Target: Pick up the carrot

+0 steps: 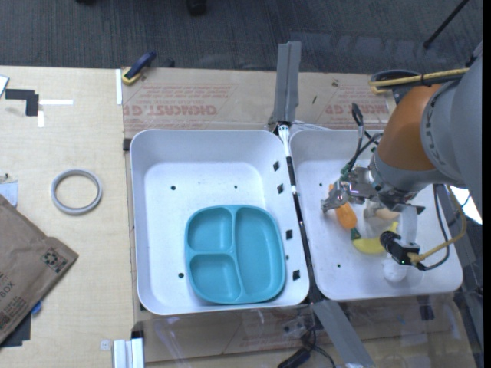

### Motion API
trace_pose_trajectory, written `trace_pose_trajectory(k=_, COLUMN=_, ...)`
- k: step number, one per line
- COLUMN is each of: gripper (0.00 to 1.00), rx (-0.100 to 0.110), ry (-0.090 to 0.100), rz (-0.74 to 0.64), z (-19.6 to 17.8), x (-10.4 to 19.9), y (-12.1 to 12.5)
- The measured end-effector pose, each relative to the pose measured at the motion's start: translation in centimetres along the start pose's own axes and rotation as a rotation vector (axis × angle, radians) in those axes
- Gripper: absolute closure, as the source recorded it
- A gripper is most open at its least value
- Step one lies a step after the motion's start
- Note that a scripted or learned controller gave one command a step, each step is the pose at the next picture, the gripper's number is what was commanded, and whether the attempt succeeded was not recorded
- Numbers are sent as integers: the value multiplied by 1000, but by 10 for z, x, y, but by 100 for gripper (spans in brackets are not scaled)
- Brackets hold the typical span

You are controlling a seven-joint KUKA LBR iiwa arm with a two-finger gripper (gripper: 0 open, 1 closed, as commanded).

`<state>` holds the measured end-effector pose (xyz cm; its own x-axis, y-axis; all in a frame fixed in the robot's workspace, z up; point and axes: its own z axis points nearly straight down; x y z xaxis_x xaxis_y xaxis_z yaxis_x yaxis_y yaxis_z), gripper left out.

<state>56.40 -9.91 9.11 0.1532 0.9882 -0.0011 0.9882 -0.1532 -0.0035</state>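
Gripper [343,196] is hanging low over the right bin [330,271], reaching in from three o'clock under the grey arm [453,129] with its orange band [405,133]. Whether it is parted or closed is something I cannot tell, since the metal tip is small and blurred against the white floor. The carrot [347,216] is lying just beside that tip, toward five o'clock from it, near the middle of the right bin. Its long axis seems to be running roughly from eleven toward five o'clock, though the wrist is covering part of it. A yellow piece [370,245] is sitting further toward five o'clock. The blue divided tray [232,253] is resting in the left bin [153,228], well apart.
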Motion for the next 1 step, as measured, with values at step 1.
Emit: trace_pose_trajectory(k=1, gripper=100, rx=1, ry=0, rz=1, z=-9, x=-1, y=0)
